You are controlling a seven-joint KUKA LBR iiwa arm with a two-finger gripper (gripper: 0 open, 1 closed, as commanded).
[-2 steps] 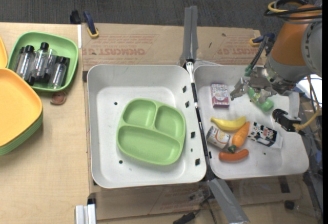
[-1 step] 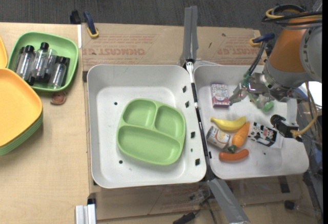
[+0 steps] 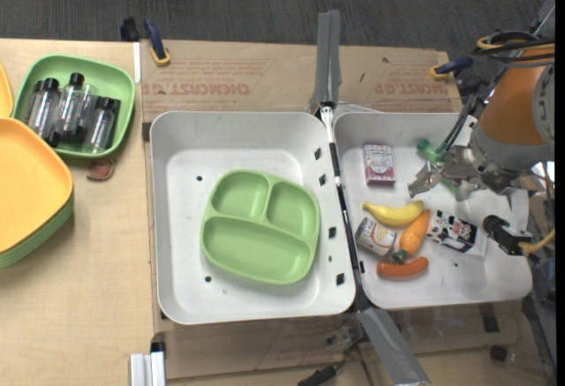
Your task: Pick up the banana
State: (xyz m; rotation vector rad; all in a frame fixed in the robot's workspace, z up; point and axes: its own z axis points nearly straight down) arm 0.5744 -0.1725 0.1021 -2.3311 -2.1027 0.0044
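Where it lies: the banana [image 3: 395,213] rests in the right bin [image 3: 503,283], touching a carrot [image 3: 413,233] and a can [image 3: 375,237].
Jaws [image 3: 430,178]: parted, holding nothing, hanging just above-right of the banana, apart from it.

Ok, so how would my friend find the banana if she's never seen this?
Look in the right bin, not the left bin with the green plate. Near its middle lies the banana, above a carrot. It's the only yellow, curved thing there.
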